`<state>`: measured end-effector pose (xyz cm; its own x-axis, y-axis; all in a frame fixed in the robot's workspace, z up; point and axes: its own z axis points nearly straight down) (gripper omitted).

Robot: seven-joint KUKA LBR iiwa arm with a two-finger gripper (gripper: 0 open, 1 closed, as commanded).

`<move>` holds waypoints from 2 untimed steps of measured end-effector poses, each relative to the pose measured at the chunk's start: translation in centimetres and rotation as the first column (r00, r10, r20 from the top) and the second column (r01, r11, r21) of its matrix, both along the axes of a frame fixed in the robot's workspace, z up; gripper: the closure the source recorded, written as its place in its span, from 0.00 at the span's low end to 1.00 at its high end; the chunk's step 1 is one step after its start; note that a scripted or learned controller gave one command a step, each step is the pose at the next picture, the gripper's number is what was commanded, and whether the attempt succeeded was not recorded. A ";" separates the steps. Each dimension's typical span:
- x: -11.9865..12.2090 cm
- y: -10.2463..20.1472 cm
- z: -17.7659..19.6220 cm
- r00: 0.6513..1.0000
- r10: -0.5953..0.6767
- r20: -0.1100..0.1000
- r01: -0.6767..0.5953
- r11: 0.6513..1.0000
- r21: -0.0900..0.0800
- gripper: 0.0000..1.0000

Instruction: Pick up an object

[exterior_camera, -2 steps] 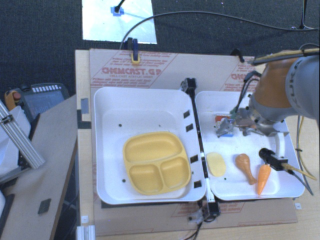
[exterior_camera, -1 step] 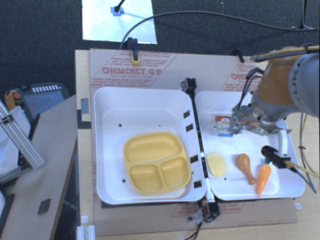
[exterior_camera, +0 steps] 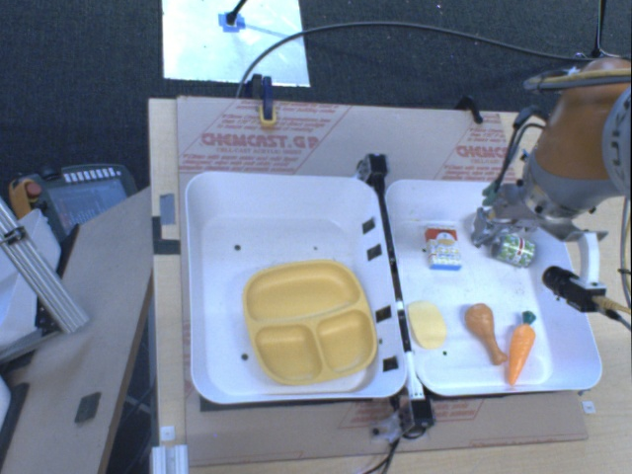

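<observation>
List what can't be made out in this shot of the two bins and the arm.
- Gripper: blurred in the camera view, and the wrist covers part of it.
- Greenish object beside the gripper: blurred and partly under the wrist, so what it is stays unclear, as does any contact with it.
- Small box: its print is too small to read.
- Arm: cut off by the right edge.

Right bin [exterior_camera: 568, 368]: near half crowded w/ carrot [exterior_camera: 519, 348], drumstick [exterior_camera: 483, 328], pale yellow piece [exterior_camera: 428, 324]. Small box [exterior_camera: 443, 248] mid-bin. Far-left corner open. Gripper [exterior_camera: 502, 233] occupies far right, over what looks like a can [exterior_camera: 514, 250]. Left bin [exterior_camera: 212, 265]: yellow tray [exterior_camera: 308, 318] near; far half open.
</observation>
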<state>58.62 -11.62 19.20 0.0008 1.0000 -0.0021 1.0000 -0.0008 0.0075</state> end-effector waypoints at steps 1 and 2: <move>0.1 0.0 2.3 1.000 0.004 -0.004 -0.004 1.000 0.001 1.00; 0.1 4.8 1.7 1.000 0.010 -0.006 -0.010 1.000 0.004 1.00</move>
<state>58.68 -6.77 20.86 -0.0088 1.0000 0.0016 1.0000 0.0088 0.0014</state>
